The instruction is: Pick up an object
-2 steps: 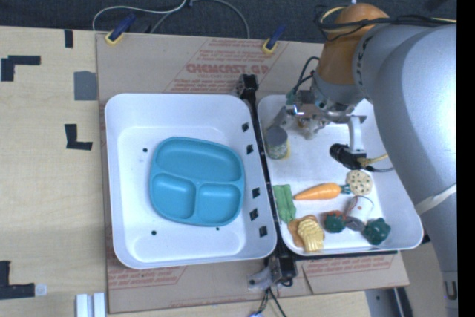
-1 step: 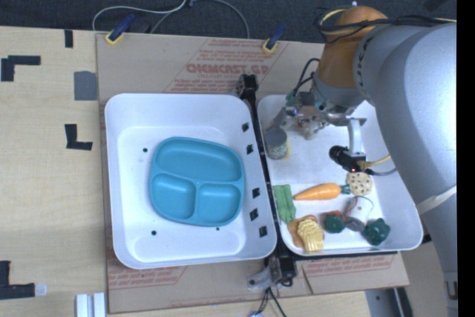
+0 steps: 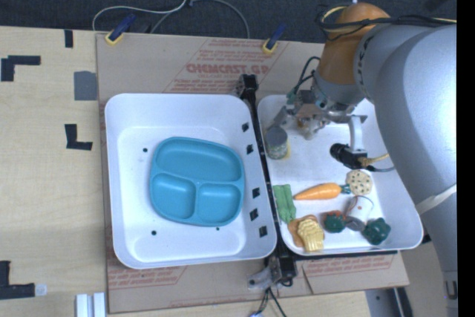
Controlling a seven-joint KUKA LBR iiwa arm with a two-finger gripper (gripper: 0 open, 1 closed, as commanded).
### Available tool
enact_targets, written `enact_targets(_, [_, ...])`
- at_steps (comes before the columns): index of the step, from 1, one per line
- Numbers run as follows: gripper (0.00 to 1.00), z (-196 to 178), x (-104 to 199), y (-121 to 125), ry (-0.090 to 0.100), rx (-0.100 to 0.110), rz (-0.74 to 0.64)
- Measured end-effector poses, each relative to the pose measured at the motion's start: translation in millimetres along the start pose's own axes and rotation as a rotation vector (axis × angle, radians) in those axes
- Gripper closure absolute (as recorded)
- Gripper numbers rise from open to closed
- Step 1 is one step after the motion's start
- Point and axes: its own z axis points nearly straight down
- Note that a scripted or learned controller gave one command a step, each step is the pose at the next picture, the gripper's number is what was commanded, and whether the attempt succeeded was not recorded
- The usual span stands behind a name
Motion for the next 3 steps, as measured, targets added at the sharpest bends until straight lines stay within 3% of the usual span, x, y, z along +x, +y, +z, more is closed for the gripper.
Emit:
enact_targets(1, [0.00, 0.0, -2.2, 0.2, 0.005, 0.001, -0.002])
enact_targets(3, [0.00, 0.1, 2.2, -0.4, -0.006, -0.002, 0.003])
